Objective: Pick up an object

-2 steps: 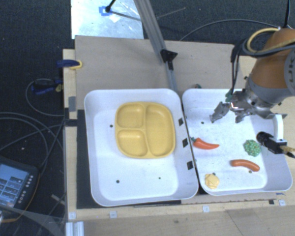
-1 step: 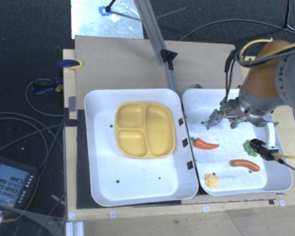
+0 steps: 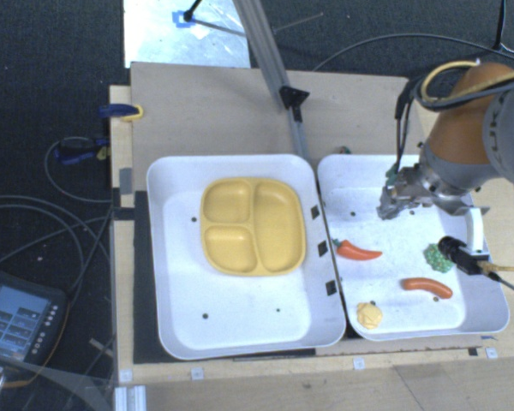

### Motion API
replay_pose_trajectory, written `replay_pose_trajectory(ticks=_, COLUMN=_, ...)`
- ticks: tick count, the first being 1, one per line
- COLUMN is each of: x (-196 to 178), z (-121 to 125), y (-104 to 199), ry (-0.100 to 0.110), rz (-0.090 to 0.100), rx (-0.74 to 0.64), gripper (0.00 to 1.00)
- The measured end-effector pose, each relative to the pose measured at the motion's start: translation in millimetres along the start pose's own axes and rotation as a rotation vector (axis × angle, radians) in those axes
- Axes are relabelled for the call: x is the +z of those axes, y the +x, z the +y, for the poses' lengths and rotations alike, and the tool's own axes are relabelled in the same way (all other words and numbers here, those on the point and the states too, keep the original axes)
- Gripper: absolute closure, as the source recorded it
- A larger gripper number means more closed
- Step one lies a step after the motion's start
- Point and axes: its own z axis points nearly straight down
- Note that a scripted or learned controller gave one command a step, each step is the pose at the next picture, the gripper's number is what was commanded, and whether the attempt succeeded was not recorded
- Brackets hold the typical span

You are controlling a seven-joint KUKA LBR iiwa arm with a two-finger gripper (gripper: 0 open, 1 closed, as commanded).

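Gripper (image 3: 395, 204) hangs over the upper part of the right shallow white bin (image 3: 343, 178), nothing visible in it; whether it is open, I cannot tell. Below it lie an orange-red toy chili pepper (image 3: 358, 250), a green leafy toy vegetable (image 3: 437, 258), a red-orange toy sausage (image 3: 427, 288) and a pale yellow lumpy toy (image 3: 370, 315); the left white bin (image 3: 176, 306) holds a yellow three-compartment plastic plate (image 3: 253, 226); both rest on the bench (image 3: 197, 110).

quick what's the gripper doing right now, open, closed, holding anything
Gripper: over the right bin; whether it is open, closed or holding anything cannot be told.
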Motion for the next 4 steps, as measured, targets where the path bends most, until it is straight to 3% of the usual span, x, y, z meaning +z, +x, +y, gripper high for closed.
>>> replay_pose_trajectory(ticks=2, x=-102, z=21, y=-8, ry=-0.004, rz=-0.002, rx=-0.005, gripper=1.00)
replay_pose_trajectory(ticks=3, x=-129, z=22, y=-8, ry=-0.002, rz=-0.001, rx=-0.006, gripper=1.00)
replay_pose_trajectory(ticks=4, x=-123, z=35, y=46, ry=0.000, rz=0.000, rx=-0.010, gripper=1.00)
